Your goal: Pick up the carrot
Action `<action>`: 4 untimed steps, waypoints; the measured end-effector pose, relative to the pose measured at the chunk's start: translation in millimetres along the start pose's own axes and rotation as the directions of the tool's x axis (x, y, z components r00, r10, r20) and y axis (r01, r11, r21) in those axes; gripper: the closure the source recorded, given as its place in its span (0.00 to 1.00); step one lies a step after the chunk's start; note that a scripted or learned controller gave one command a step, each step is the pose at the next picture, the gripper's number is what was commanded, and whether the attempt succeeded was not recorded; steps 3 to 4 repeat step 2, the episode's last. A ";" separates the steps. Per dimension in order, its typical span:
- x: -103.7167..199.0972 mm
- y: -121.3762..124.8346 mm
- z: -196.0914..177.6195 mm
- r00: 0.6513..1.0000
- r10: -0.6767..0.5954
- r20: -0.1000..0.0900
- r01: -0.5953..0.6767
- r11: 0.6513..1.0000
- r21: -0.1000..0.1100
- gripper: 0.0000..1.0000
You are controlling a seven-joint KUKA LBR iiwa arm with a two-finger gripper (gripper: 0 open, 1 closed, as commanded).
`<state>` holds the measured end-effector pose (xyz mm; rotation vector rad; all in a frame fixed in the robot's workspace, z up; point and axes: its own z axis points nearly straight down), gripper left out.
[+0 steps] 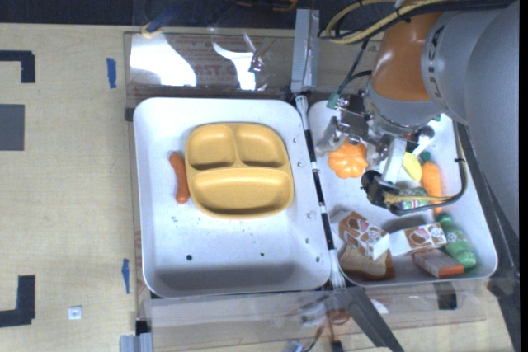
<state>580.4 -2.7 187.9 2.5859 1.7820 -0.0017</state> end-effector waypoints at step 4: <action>46.0 -17.4 -7.6 0.956 0.294 0.001 -0.294 0.956 0.001 1.00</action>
